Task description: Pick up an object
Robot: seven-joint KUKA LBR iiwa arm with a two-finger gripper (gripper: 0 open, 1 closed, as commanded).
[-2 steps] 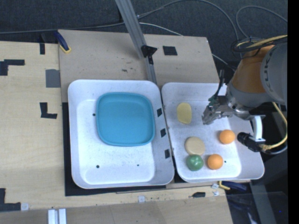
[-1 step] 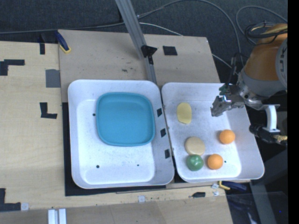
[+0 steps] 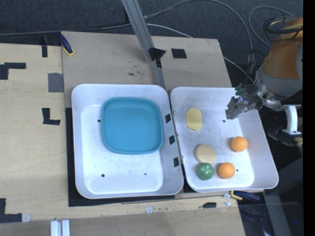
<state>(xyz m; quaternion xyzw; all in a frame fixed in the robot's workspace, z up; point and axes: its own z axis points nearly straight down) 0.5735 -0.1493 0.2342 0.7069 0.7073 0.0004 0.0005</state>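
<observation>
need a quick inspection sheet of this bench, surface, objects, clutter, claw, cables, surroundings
surface: wooden bench bearing two white bins side by side, left bin and right bin
job's things: in the right bin, a yellow piece toward the far side, a beige piece, a green ball touching the beige piece, and two orange balls
clutter: blue plate lying flat in the left bin; black tape marks on the bench
grippers: claw over the far right part of the right bin, nothing seen held
cables: dark cables looping on the floor behind the bench
surroundings: dark floor; slanted metal pole
</observation>
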